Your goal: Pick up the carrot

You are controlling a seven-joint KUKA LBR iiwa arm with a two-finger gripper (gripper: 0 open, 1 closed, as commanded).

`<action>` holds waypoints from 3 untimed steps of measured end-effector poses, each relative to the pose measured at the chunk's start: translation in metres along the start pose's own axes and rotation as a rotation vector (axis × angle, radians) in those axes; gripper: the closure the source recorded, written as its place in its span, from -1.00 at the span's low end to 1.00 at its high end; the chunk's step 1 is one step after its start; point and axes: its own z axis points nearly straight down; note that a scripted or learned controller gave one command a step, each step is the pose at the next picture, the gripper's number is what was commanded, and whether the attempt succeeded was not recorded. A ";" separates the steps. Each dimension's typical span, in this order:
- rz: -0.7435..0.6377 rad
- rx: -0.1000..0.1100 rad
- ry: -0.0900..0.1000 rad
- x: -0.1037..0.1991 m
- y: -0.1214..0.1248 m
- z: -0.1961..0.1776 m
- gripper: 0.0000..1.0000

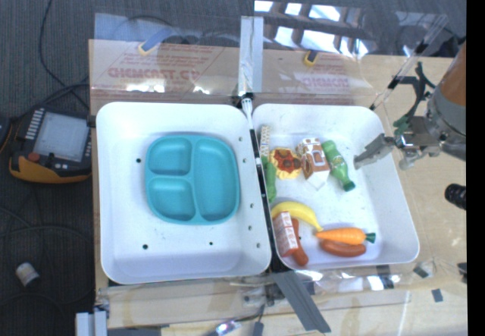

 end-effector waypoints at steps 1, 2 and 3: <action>-0.080 0.002 0.001 0.055 -0.034 0.123 -1.00; 0.020 0.001 0.000 0.124 -0.033 0.096 -1.00; 0.117 0.002 0.000 0.100 -0.034 0.096 -1.00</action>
